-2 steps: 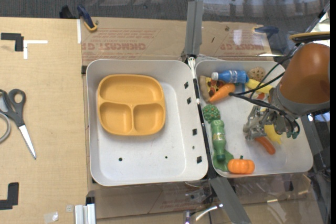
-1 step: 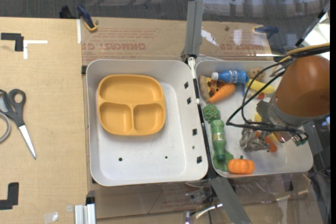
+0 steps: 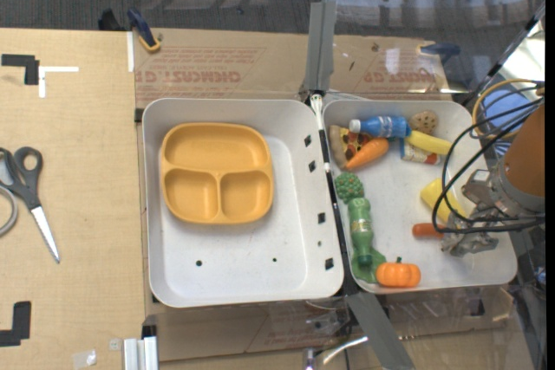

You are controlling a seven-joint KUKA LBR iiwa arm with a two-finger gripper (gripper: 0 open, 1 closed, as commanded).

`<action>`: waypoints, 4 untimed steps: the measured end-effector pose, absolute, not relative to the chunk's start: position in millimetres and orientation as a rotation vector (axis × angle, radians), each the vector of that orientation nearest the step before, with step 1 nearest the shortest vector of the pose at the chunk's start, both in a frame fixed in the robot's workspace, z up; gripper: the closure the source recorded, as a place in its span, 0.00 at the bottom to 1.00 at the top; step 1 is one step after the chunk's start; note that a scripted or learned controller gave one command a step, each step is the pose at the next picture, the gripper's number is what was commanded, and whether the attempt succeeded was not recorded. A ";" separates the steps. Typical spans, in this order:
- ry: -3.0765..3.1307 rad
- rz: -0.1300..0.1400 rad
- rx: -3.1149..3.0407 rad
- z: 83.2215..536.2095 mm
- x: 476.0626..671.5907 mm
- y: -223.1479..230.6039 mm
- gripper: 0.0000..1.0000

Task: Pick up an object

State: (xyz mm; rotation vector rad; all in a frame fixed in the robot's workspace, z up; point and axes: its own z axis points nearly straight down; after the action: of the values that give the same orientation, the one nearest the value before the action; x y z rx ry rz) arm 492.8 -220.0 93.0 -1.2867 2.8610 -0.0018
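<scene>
The right bin (image 3: 486, 273) holds several toys. A blue bottle (image 3: 382, 126), a carrot (image 3: 366, 153), a cookie (image 3: 423, 120) and a yellow piece (image 3: 430, 143) lie along its far side. A green bottle (image 3: 360, 231) and an orange pumpkin (image 3: 398, 274) sit at its left and near side. My gripper (image 3: 471, 231) is low over the bin's right part, right beside a yellow object (image 3: 436, 197) and a small red piece (image 3: 425, 230). Cables and the wrist hide its tip.
The left bin (image 3: 173, 273) holds an orange three-compartment plate (image 3: 217, 172). Scissors (image 3: 31, 197) lie on the wooden bench at far left. Black and yellow cables (image 3: 473, 143) loop over the right bin's right side.
</scene>
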 end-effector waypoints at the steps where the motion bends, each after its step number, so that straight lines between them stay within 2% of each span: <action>1: 3.048 0.002 -0.753 91.6 497.2 -117.1 1.00; 2: 2.835 -0.001 -1.343 92.7 509.3 -182.9 1.00; 3: 3.038 0.002 -0.789 92.0 530.4 -116.5 1.00; 4: 3.128 0.001 -0.276 92.4 501.1 -126.9 1.00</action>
State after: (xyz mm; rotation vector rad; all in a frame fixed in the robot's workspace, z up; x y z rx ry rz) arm 501.1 -126.9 92.4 -0.2759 3.1280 0.0011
